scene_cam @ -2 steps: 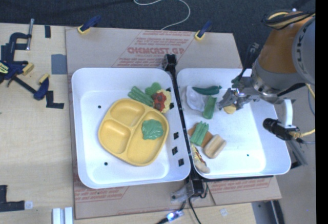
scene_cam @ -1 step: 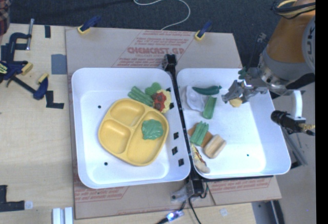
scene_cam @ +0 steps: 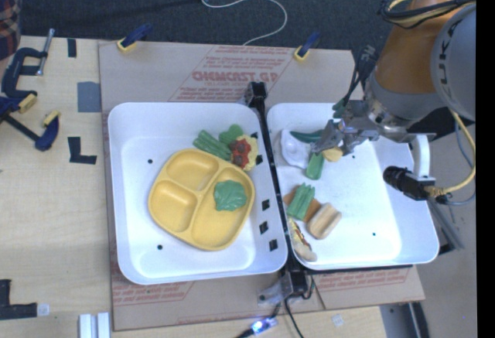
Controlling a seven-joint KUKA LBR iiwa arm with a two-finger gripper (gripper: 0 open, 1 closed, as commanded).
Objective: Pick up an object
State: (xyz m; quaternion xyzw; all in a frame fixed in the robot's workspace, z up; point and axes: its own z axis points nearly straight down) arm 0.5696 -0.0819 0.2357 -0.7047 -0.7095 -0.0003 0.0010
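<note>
Down at the near edge of the bench, cables point(scene_cam: 282, 305) tangle where the two bins meet. Going left to right: the left bin point(scene_cam: 128, 174) holds a yellow plate point(scene_cam: 182, 209) with a green leaf toy point(scene_cam: 230, 194) on it and red and green toy food point(scene_cam: 232, 145) behind. The right bin point(scene_cam: 402, 240) holds a green bundle point(scene_cam: 300, 199), a bread roll point(scene_cam: 324, 220), and a green pod point(scene_cam: 315, 166). The gripper point(scene_cam: 334, 145) hangs low over that pod beside a small yellow piece point(scene_cam: 333, 153); whether it pinches anything I cannot tell. These pieces crowd together, so a grab could nudge one aside or catch two at once and slip.
</note>
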